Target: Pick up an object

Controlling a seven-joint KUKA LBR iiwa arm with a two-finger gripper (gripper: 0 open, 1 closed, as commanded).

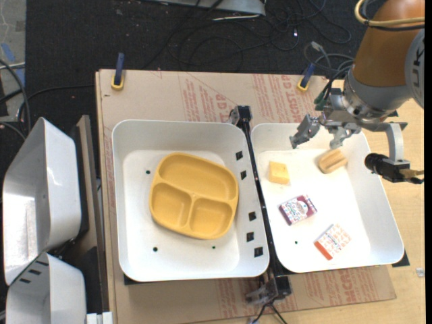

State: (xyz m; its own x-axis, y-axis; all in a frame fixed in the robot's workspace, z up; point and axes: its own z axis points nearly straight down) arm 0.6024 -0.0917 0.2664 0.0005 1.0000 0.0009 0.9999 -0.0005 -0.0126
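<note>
We judge that the gripper (318,135), jaws spread and grasping nothing, could nudge the tan block (331,160) against the right bin (385,201) wall and miss it.

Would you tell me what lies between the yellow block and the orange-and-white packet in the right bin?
In the camera view, the maroon carton lies between the yellow block and the orange-and-white packet, apart from both.
</note>
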